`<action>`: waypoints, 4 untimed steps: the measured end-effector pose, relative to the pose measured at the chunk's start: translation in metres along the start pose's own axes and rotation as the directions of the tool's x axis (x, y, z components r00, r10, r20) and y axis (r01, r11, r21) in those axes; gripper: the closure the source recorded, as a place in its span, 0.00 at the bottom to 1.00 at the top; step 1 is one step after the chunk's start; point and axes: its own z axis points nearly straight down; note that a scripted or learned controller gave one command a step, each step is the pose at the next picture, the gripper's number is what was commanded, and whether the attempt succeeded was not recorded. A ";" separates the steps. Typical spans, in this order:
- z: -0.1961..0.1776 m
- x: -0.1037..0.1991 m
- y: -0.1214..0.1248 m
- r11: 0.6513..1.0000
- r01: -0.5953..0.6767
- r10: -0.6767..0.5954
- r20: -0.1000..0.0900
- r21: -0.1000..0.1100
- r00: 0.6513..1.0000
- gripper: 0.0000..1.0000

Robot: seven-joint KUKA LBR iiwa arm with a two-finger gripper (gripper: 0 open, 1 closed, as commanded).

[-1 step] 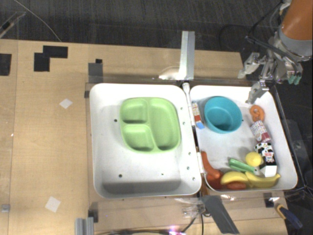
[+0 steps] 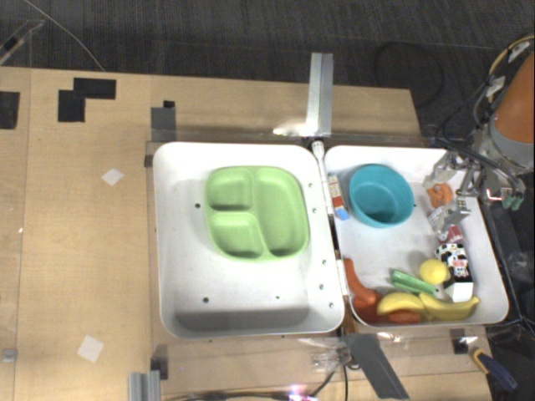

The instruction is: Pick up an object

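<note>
Gripper (image 2: 449,192) hovers over glossy round blue bowl (image 2: 380,195).

The arm (image 2: 512,107) enters at the upper right of the frame, its orange band against the right edge. Below the band the grey wrist slants down and to the left. The gripper (image 2: 451,192) hangs beneath it at the right of the frame, its metal parts pointing down.
</note>
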 end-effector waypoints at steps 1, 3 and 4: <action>0.104 -0.024 -0.016 0.994 -0.112 0.112 0.015 0.000 0.994 0.00; 0.103 -0.008 0.014 0.982 -0.187 0.187 0.014 0.008 0.982 0.00; 0.105 0.034 0.001 0.981 -0.192 0.192 0.012 0.000 0.981 0.00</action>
